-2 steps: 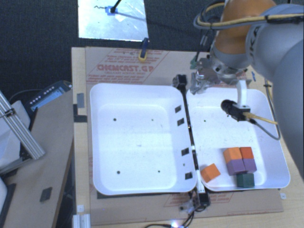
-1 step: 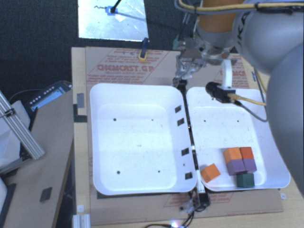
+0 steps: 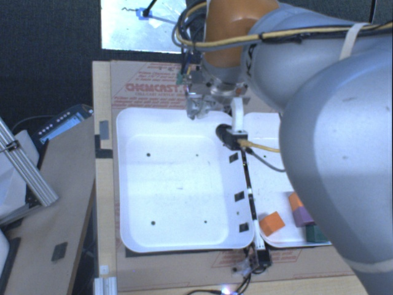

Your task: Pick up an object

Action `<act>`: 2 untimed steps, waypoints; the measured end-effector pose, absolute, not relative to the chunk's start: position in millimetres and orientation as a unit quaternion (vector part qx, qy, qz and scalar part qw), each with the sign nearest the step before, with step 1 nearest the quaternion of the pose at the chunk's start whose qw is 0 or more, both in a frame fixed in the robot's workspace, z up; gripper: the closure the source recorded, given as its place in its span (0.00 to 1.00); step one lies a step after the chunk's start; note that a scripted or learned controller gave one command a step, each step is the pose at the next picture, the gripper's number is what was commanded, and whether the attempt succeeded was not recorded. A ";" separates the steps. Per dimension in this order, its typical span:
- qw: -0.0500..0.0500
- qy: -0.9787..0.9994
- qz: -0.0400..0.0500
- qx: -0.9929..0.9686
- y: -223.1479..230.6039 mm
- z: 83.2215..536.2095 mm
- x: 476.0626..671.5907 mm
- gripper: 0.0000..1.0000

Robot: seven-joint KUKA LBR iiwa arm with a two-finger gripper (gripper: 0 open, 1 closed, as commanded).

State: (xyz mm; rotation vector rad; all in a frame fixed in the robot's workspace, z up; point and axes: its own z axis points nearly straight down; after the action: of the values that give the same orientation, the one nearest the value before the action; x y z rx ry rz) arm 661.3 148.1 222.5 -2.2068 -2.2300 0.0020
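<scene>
A: What was seen of the things to be picked?

B: Four small pieces were seen in the right bin [image 3: 270, 243], gathered at its near end. An orange block [image 3: 272, 223], tilted on the bin floor, was the clearest. Beside it a purple block [image 3: 301, 216] was seen, with a second orange piece [image 3: 295, 201] just behind it and a dark green piece [image 3: 314, 233] in front. These three were partly covered by the arm [image 3: 331, 121], so their full shapes could not be made out.

A: And the left bin [image 3: 132, 183]?

B: It was seen as a shallow white tray with a few small dark dots on its floor.

A: Where was the gripper [image 3: 198, 106] placed?

B: It was seen at the far edge of the left bin, near its back right corner, below the orange band [image 3: 236, 23] of the arm. It was well apart from the blocks.

A: How far were its fingers spread?

B: That could not be told. The metal end was small and blurred, and the fingers were not separated clearly from the wrist hardware.

A: Was anything held or touched?

B: Nothing was seen between the fingers. Whether the rim of the bin was touched could not be judged from the slanted view.

A: What else was noted?

B: A yellow cable [image 3: 264, 146] was seen running from a black fitting [image 3: 228, 136] over the divide between the bins.
</scene>
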 end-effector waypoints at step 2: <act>-0.002 -0.709 -0.004 -0.705 234.3 334.5 669.4 1.00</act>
State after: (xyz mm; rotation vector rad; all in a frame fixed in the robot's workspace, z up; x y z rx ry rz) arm 669.4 234.3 334.5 -2.2173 -2.2306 -0.0123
